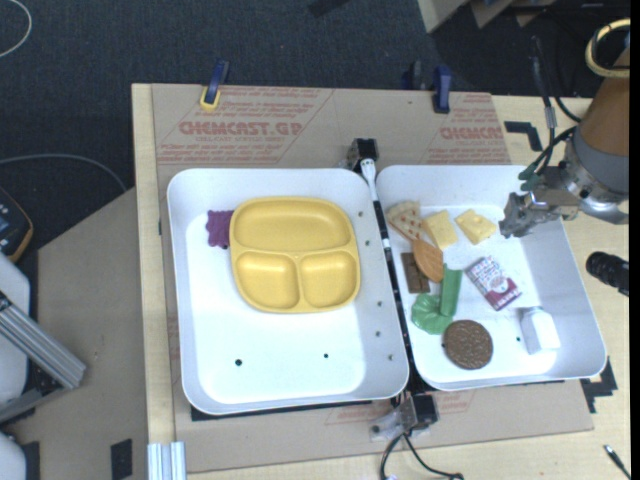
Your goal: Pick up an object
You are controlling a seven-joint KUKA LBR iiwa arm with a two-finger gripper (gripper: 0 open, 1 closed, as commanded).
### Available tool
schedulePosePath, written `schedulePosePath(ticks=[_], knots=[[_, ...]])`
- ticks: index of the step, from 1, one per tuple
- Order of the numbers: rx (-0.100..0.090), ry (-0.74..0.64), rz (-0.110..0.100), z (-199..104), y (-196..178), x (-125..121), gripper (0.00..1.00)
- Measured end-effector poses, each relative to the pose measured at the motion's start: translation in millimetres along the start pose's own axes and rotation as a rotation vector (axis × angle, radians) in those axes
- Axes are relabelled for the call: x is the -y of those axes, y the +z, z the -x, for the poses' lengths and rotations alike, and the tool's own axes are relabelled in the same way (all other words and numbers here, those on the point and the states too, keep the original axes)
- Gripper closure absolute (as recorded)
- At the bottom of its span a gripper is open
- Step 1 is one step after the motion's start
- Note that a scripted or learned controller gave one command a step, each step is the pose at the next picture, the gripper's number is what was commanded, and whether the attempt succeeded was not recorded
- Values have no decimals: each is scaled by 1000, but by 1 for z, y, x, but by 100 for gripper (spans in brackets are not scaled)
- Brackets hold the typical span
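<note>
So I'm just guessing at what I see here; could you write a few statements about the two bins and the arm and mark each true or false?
1. The yellow divided tray lies in the left bin. True.
2. A purple object sits in the right bin. False: it is in the left bin, at the tray's left edge.
3. The round brown cookie lies near the front of the right bin. True.
4. The gripper hangs over the left bin. False: it is over the right bin's far right part.
5. The green object lies on the yellow tray. False: it is in the right bin, beside the cookie.
</note>
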State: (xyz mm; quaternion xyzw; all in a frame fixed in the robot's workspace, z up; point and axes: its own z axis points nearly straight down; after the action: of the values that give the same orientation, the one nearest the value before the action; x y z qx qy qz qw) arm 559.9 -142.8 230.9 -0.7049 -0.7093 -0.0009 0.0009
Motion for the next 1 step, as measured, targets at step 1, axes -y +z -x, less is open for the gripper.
schedulePosePath(ticks=[1], knots=[[-1, 0, -2, -60, -4, 12, 100]])
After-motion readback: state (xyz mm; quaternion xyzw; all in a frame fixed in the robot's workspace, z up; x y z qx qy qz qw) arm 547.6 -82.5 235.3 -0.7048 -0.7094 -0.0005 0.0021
